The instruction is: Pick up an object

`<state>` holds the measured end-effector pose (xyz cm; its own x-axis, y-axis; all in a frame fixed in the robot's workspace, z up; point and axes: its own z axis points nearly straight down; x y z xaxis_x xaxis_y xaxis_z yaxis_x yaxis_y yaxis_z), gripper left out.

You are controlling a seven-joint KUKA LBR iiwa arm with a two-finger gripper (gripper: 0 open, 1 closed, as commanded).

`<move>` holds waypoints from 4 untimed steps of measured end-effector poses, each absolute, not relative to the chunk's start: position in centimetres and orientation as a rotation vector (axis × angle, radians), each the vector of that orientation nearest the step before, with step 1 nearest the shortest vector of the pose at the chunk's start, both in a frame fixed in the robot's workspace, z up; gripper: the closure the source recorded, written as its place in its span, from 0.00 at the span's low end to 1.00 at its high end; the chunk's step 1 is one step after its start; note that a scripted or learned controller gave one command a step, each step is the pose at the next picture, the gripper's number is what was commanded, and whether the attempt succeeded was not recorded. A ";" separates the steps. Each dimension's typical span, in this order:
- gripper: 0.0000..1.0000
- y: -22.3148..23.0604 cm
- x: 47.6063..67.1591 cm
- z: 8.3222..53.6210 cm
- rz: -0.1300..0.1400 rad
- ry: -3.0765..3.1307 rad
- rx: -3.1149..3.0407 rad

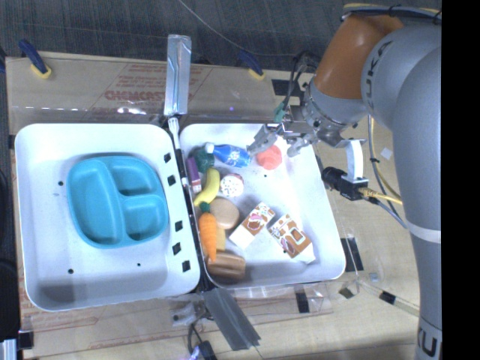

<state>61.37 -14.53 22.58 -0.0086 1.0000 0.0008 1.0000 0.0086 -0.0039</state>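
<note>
I see my gripper [274, 142] spread open astride the small round red ball [269, 157], nothing lifted yet, closing and raising remain.

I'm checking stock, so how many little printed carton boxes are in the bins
2, both in the right bin: one carton beside the round tan piece, the other carton just right of it. Others could be hidden under the pile.
</note>
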 end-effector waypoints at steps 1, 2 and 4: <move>0.00 -13.2 65.7 9.1 0.001 -2.475 -1.931; 1.00 -13.3 65.6 10.1 0.009 -2.474 -1.924; 0.00 -21.2 63.2 14.7 0.002 -2.651 -1.695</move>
